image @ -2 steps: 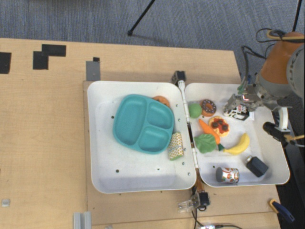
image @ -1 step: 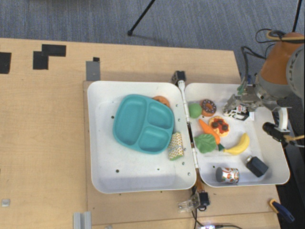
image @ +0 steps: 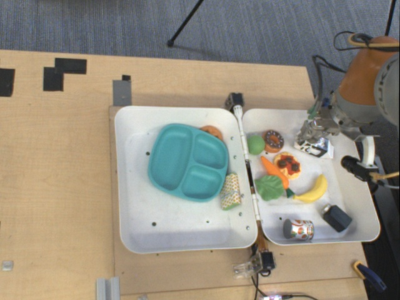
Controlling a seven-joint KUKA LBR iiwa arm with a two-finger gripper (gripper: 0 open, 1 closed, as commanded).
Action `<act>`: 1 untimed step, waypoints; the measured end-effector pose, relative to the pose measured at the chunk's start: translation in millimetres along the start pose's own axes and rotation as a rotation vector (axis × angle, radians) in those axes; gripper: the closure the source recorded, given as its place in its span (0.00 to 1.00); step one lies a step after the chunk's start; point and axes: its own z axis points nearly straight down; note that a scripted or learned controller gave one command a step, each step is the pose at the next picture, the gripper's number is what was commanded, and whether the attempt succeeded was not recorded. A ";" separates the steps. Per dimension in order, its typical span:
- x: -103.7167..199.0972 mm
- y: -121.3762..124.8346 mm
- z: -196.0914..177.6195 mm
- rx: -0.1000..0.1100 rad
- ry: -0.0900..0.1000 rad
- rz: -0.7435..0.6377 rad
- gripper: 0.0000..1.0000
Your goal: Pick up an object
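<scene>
Lying on the floor of the right-hand shallow white bin, the curved yellow toy banana runs its long axis on a slant, upper end toward the bin's right wall. It rests just right of an orange carrot-shaped toy and a green leafy toy. The metal two-finger gripper sits above it in the camera view, near the bin's far right corner; whether it is parted or closed cannot be told. Reaching the banana would probably mean travelling toward the near wall.

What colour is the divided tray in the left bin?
Teal, a turquoise blue-green, seen plainly in the camera view: divided tray.
</scene>
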 end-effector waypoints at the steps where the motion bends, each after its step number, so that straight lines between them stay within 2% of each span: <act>1: -8.7 -2.0 -0.2 -0.001 -0.016 0.005 0.00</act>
